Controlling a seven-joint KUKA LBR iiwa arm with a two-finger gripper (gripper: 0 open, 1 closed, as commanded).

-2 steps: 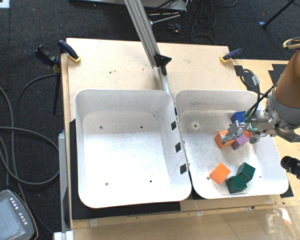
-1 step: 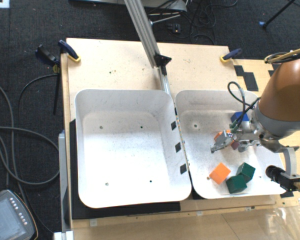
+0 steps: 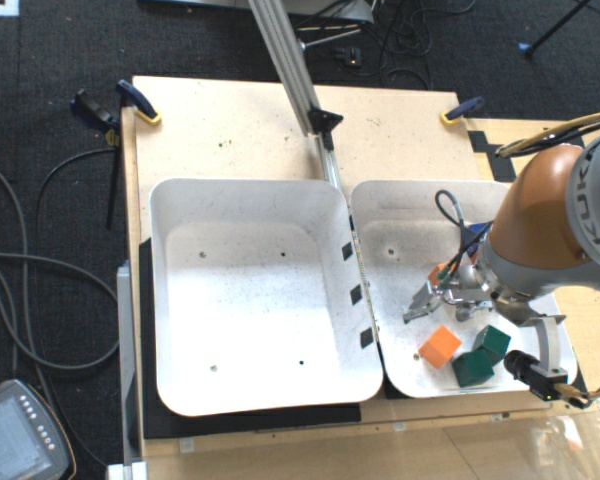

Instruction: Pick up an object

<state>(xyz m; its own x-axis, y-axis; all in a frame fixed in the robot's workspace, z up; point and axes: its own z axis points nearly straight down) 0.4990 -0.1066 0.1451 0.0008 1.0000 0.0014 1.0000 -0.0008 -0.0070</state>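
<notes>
tool in right bin | above orange block | grip unclear

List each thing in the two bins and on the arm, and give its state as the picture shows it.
pincer: open, low in the right bin, holding nothing
orange block: resting on the right bin's floor, free
green blocks: lying together beside the orange block
right bin: holds the blocks
left bin: upright, flat on bench
</notes>
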